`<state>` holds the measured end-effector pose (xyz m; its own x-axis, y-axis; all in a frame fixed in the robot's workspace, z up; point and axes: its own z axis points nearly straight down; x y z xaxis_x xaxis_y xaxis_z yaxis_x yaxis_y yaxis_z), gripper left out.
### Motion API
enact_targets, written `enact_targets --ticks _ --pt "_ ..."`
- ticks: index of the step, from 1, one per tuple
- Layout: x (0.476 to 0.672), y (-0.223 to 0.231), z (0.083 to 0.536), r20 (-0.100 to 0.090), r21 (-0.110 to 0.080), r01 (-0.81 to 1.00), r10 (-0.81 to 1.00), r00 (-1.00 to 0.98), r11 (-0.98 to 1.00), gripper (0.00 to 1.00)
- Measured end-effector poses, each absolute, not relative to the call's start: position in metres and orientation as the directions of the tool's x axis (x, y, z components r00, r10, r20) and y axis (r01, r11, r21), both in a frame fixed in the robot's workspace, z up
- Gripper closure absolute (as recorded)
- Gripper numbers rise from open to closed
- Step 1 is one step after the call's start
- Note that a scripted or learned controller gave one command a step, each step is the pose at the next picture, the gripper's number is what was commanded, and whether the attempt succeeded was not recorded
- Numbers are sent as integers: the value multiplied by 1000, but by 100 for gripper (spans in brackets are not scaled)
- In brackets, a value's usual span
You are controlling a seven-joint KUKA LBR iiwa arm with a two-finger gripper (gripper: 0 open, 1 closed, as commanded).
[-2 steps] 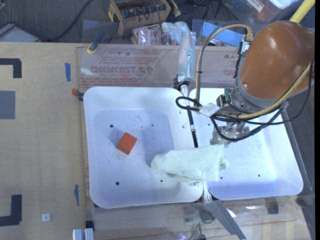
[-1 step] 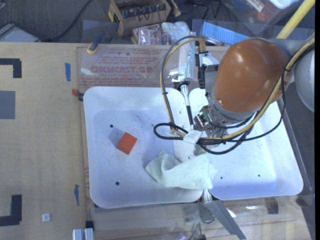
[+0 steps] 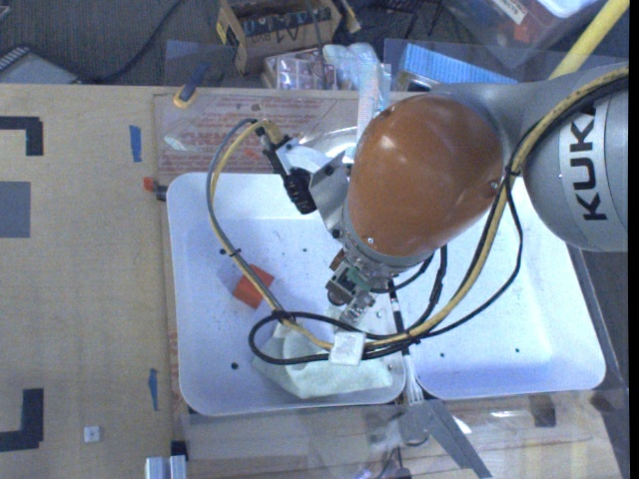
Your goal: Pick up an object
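Observation:
The arm's orange wrist band hangs over the left bin. Below it my gripper reaches down toward the bin's near right part, just above a crumpled pale cloth at the front edge. A small orange-red block lies on the bin floor to the left of the gripper, apart from it. Yellow and black cables loop around the wrist and across the cloth.
The right bin sits beside the left one, partly under the arm. Cardboard, plastic bags and a box lie beyond the bins at the back. The wooden bench stretches out to the left.

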<state>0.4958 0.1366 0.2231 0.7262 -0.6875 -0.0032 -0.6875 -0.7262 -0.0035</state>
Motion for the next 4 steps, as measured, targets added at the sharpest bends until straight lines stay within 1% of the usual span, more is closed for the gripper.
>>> enact_targets --ticks 1,2,3,4 --pt "496 136 223 -3 -4 -688 -688 726 -726 0" --pt "533 189 295 -3 -4 -363 -363 932 -932 0" --pt "530 226 185 -4 -2 -644 -644 765 -765 0" --pt "491 217 116 -4 -2 -346 -346 938 -938 0"
